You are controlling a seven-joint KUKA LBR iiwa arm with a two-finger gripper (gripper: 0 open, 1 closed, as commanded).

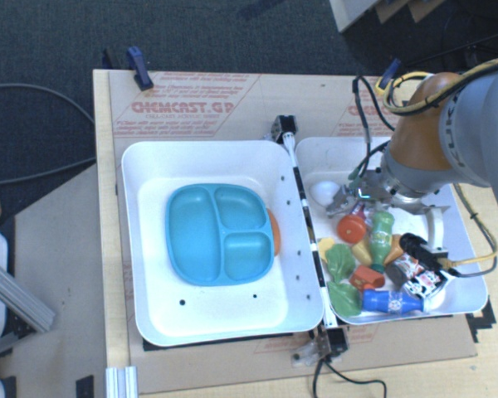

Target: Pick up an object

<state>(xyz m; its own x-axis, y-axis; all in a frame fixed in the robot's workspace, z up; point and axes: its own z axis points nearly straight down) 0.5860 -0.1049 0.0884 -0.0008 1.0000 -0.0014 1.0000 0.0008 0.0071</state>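
Note:
My gripper (358,199) hangs low over the back part of the right bin (463,237), under the orange band of the arm. Just below it lies a red round toy (351,228), with a green piece (383,225) and a yellow piece (362,243) beside it. A white egg-like object (324,191) sits to the gripper's left. Toward the front lie a green leafy toy (341,261), an orange-red block (367,278), a blue bottle (391,303) and a black-and-white item (417,274). Nothing visibly hangs from the gripper.
The left bin (149,181) holds a blue divided plate (220,232), with an orange object (275,230) peeking out from under its right edge. A rail with clamps (303,214) separates the two bins. Cables (373,106) run along the arm.

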